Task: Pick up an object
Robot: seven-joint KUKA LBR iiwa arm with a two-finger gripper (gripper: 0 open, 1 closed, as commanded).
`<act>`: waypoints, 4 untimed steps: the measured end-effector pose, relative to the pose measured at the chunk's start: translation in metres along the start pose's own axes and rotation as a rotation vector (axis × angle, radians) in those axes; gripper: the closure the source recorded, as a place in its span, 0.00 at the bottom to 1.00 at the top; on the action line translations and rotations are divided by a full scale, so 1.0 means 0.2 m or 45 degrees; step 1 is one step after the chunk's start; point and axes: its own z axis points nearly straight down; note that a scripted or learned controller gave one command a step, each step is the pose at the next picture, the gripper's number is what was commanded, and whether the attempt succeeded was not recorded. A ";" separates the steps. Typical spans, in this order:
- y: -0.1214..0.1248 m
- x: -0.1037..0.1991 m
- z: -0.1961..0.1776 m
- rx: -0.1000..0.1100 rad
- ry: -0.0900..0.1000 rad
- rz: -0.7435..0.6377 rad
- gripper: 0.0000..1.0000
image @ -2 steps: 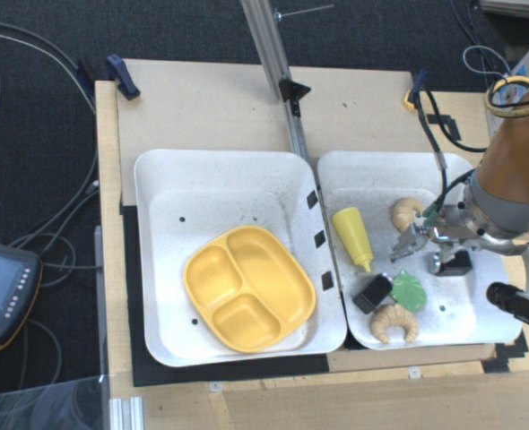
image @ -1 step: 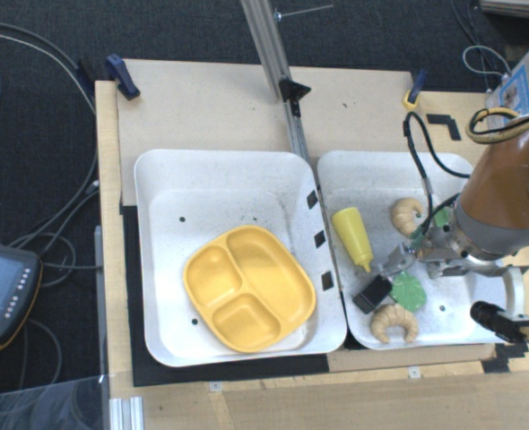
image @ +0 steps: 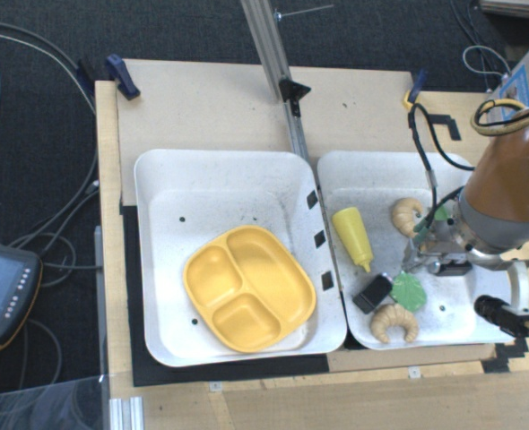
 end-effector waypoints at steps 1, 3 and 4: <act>-0.03 -0.03 -0.26 -0.006 -0.004 0.001 1.00; -0.05 0.23 -0.35 0.006 0.003 -0.006 1.00; -0.08 0.53 -0.38 0.006 0.004 -0.009 1.00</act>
